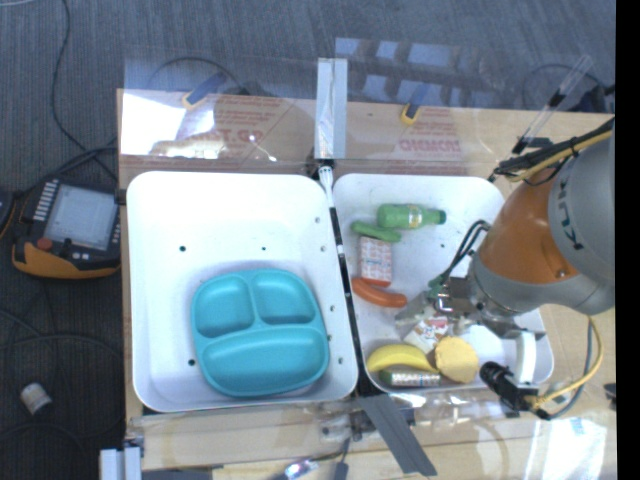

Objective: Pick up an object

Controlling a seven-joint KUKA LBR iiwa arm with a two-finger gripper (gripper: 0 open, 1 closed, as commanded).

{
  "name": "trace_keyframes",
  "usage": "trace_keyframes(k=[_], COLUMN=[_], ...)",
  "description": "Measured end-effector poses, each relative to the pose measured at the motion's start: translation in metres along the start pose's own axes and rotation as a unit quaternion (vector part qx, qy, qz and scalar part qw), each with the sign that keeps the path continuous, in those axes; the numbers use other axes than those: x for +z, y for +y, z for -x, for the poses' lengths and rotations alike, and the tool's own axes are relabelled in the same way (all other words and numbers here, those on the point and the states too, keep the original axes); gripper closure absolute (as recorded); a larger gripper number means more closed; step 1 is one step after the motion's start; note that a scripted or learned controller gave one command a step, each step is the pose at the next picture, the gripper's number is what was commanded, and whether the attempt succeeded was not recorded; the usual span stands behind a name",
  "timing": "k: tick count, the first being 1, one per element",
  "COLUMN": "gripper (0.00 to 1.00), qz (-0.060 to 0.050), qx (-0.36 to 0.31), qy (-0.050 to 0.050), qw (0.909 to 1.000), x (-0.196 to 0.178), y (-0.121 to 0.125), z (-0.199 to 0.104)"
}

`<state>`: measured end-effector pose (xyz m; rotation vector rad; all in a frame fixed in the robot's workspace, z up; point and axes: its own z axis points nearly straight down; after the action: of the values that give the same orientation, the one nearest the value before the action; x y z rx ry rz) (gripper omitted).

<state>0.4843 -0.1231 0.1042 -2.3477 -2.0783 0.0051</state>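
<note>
Reaching into the right bin [490,193], gripper [437,313] low beside the banana [392,357], grip state impossible to tell, yellow round [457,359] touching banana, bottle [408,216] and carrot [380,292] farther back, blue tray [260,330] left.

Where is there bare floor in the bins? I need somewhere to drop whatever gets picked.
Left bin: bare white floor along the back and left, above and beside the blue tray. Right bin: a small bare patch at the back right, past the green bottle. Its front is crowded: banana, yellow round piece, orange sausage-shaped piece and gripper.
</note>
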Motion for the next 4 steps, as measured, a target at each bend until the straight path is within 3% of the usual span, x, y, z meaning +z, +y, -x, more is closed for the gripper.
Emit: trace_keyframes(k=[1, 2, 3, 4], gripper=[0.00, 0.00, 0.00, 1.00], qz=[0.009, 0.008, 0.010, 0.008], qx=[0.001, -0.014, 0.020, 0.020], qy=[-0.003, 0.000, -0.002, -0.001], qw=[1.0000, 0.9999, 0.9998, 0.9998], x=[0.014, 0.014, 0.014, 0.005], y=[0.025, 0.055, 0.003, 0.002], z=[0.008, 0.027, -0.001, -0.002])
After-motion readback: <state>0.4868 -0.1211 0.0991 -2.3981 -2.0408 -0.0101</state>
